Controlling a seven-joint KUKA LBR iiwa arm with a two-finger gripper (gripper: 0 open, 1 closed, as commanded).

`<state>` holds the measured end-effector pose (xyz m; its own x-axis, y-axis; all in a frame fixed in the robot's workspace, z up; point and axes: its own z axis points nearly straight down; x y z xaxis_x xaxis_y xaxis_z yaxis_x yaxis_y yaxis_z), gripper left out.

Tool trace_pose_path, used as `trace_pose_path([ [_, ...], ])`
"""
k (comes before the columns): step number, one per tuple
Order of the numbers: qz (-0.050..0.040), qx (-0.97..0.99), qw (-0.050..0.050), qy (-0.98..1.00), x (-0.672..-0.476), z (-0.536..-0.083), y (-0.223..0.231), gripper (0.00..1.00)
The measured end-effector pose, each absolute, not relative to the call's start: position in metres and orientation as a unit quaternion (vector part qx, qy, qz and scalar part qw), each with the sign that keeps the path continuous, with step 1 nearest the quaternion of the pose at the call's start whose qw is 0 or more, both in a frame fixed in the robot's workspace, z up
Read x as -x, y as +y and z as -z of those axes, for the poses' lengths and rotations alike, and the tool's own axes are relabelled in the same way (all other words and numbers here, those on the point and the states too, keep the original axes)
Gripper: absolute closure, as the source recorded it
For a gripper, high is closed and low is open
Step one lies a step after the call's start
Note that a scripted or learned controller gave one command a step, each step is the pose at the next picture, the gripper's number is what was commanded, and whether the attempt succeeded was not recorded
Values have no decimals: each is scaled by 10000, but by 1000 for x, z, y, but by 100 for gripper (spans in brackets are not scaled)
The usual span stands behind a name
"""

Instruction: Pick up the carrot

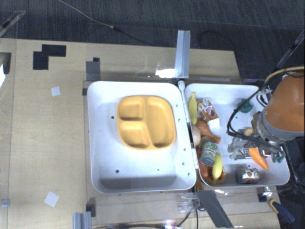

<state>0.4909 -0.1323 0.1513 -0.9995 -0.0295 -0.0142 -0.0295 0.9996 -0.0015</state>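
The carrot [260,159] is a short orange wedge lying in the right bin [224,87], near its front right corner. My gripper [253,150] hangs low over the bin under the arm's orange band [286,104]. It sits right at the carrot's upper left end, and its grey metal parts crowd around the carrot. I cannot make out from here whether the carrot is gripped or only lies beside the gripper.
A silver can [248,175] lies just in front of the carrot. Along the right bin's left side are a banana [192,108], a snack packet [207,109], a green-labelled can [208,152] and a small yellow piece [217,167]. A yellow divided plate [145,121] sits in the left bin [102,147].
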Motion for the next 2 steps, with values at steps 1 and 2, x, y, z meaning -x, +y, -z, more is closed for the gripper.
trace_pose_path([
  [1, 9, -334, 105, 9994, -497, -277, -103, 100],
  [2, 2, 900, 26, 9959, -488, -181, -113, 100],
])
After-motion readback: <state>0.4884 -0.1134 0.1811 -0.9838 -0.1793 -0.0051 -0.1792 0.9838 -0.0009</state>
